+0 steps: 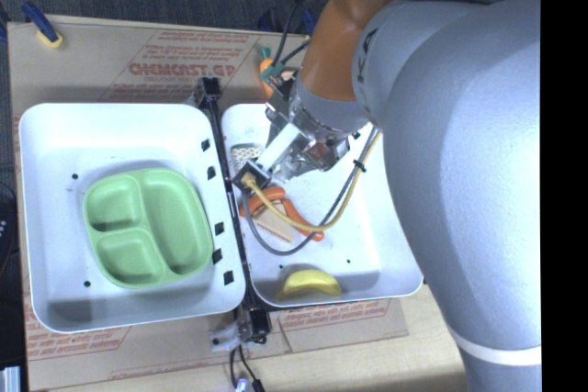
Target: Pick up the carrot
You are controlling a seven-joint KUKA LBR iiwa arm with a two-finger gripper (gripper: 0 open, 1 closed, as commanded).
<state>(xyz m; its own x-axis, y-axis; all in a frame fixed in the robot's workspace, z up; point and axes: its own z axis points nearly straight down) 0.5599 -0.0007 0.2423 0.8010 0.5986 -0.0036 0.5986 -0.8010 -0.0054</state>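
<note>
- The carrot (301, 221) lies on the floor of the right bin (390, 275), left of that bin's middle and nearer its left wall than its right. It is a thin orange strip running at a slant.
- The claw (296, 162) hangs over the same bin, just beyond the carrot on the far side. It looks close to the carrot, but not around it.
- I cannot tell whether the claw is spread or pressed together, because its tip is lost among metal parts and shadow.
- A tan block (272, 224) lies against the carrot's left side and partly over it. More orange shows at the block's left edge; I cannot tell whether that is the same carrot.
- Dark and yellow cables (342, 197) droop from the wrist and loop across the bin floor, crossing the carrot.
- A yellow rounded thing (310, 283) rests at the near edge of the right bin, well apart from the carrot.
- A small speckled thing (244, 151) sits near the right bin's far left corner, partly hidden by the robot.
- The grey arm (459, 151) covers the right edge and the far right corner of that bin.
- The left bin (46, 133) holds a green divided plate (147, 225) near its middle.
- Both bins stand on printed cardboard (165, 60).
- Beyond the right bin's far edge, an orange and green bit (267, 76) is too small to make out.
</note>
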